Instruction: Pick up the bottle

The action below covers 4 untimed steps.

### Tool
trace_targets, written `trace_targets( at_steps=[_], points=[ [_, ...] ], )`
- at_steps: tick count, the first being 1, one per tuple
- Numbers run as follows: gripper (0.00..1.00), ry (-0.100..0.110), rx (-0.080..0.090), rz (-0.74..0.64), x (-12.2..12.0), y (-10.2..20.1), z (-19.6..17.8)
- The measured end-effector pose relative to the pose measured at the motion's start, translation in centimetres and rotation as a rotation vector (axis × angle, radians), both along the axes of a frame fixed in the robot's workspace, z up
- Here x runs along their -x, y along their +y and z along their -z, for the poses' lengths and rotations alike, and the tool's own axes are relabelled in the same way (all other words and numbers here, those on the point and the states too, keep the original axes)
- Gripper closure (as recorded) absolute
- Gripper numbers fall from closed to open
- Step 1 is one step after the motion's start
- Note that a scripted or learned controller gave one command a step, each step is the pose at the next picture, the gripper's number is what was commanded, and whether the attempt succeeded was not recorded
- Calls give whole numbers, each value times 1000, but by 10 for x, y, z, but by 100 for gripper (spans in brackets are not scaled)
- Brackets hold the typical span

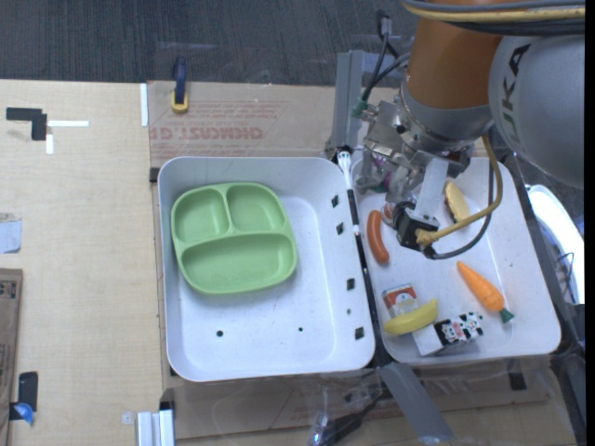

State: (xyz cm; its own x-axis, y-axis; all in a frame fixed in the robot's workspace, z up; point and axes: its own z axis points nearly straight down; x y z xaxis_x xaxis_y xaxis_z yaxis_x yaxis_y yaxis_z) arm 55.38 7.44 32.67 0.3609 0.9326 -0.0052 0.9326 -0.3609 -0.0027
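Observation:
My gripper [389,167] hangs low over the far left corner of the right bin [530,337], under the grey and orange wrist. Its tip is lost among metal parts and cables. A clear, faintly pinkish object [368,173] that looks like the bottle lies right beside the tip, against the bin's left wall. The wrist hides most of it. Whether the gripper touches it I cannot tell.
The right bin also holds a red sausage [376,237], a carrot [483,289], a banana [412,318], a small carton [400,297], a cow-patterned box [456,331] and a pale yellow piece [456,203]. A green divided plate [234,238] lies in the left bin [270,342].

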Motion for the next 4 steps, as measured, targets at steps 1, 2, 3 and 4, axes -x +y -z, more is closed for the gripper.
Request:
trace_targets(
  at_steps=[1, 2, 3, 4],
  points=[
    [100, -1, 1, 324, 7, -7, -56],
    [100, 4, 5, 319, 7, -6, -63],
    [100, 1, 1, 249, 41, 28, -9],
    [100, 1, 0, 226, 16, 24, 52]
  ],
)
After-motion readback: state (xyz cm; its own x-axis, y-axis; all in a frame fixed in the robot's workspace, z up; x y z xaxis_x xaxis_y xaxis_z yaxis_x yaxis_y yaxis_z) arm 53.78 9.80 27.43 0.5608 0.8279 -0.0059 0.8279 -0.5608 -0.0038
